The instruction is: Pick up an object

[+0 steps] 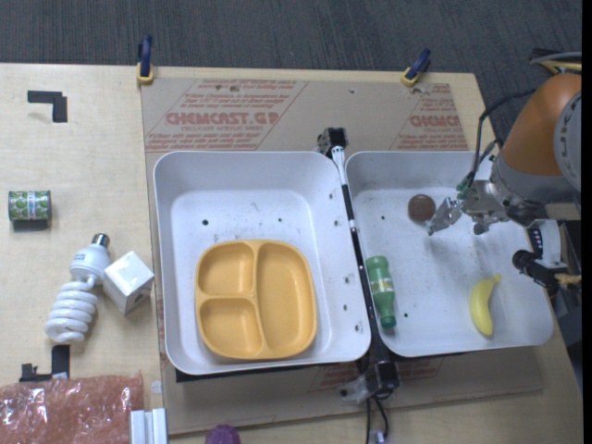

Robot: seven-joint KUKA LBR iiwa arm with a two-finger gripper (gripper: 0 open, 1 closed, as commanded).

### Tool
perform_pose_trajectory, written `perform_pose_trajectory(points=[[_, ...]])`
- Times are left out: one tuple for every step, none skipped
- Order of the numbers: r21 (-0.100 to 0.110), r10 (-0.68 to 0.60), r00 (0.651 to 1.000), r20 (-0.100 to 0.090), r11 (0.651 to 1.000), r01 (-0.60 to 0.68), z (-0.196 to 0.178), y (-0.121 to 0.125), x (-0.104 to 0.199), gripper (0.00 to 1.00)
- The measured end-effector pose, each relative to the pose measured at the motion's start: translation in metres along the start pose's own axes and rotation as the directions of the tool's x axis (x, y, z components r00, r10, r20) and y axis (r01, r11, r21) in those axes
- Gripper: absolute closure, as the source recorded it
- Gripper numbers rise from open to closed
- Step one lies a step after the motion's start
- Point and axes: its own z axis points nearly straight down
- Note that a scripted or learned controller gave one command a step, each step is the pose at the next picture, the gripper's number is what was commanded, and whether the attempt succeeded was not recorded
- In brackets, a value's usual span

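Note:
In the right bin [444,336] lie a small brown ball [422,208] near the back, a green bottle [380,290] along the left wall, and a yellow banana [483,306] at the front right. My gripper [462,216] hangs over the back right of this bin, just right of the brown ball, with its two fingers spread apart and nothing between them. The left bin [176,248] holds a yellow divided plate [256,298].
Left of the bins on the bench lie a white spiral light bulb [74,296], a white cube [129,281] and a small green can [30,206]. A pink speckled sheet [69,412] sits at the bottom left. Clamps hold the board at its back edge.

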Motion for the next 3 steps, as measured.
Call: perform_pose_trajectory(points=[[0.003,0.004,1.000,-0.003,1.000,-0.004,0.008,-0.067,0.027,0.00],[0.000,0.006,1.000,-0.001,1.000,-0.006,-0.002,-0.066,0.026,1.00],[0.002,-0.001,1.000,-0.002,1.000,0.001,0.009,0.000,0.016,1.00]])
